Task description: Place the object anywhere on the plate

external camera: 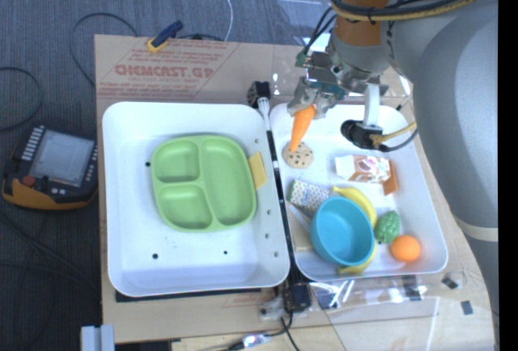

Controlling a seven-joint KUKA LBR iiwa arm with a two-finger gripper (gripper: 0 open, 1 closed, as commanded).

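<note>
Near you sits the blue bowl (343, 230), and farther back your end effector (314, 104) holds the carrot (300, 125), right of the green plate (201, 182).

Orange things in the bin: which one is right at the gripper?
The carrot, long and pointed, hangs at the gripper. The round orange ball sits far off in the corner.

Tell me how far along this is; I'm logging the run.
Done: the end effector has the carrot between its fingers, over the right bin. In hand: carrying it. Left: crossing to the green plate in the left bin and releasing it there.
</note>
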